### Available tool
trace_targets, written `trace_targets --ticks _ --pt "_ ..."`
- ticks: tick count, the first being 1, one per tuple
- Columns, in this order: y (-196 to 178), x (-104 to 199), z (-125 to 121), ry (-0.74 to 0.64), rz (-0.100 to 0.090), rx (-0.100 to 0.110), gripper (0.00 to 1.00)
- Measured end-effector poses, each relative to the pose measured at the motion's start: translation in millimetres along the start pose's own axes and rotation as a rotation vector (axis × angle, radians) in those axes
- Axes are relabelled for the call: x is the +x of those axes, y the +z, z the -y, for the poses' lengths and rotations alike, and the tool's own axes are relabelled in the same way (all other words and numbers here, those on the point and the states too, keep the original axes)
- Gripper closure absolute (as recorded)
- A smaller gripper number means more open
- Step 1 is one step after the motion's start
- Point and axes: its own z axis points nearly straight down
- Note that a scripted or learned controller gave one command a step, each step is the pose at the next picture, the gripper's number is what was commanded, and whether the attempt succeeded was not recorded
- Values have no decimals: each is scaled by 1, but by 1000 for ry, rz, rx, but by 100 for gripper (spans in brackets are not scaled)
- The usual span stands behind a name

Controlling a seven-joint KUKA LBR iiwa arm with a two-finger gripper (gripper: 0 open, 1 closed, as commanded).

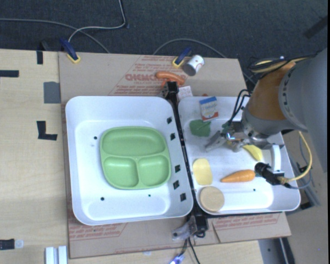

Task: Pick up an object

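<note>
Over the right bin (275,205), the gripper (215,142) hangs spread apart with nothing in it. Just up and left of it lies the green thing (199,127), very near.

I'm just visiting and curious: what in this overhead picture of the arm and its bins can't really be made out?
- Gripper: fingertips small and blurred in the camera view, so open or shut is unclear.
- Yellow item: partly covered by the arm's wrist, so its full shape is hidden.
- Small box: its label is too small to read.
- Carrot: its right end meets a black part of the arm; contact is unclear.
</note>
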Motion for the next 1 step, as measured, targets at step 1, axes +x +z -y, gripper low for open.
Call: trace_targets --ticks 1 --pt "2 24 -84 0 0 4 0"
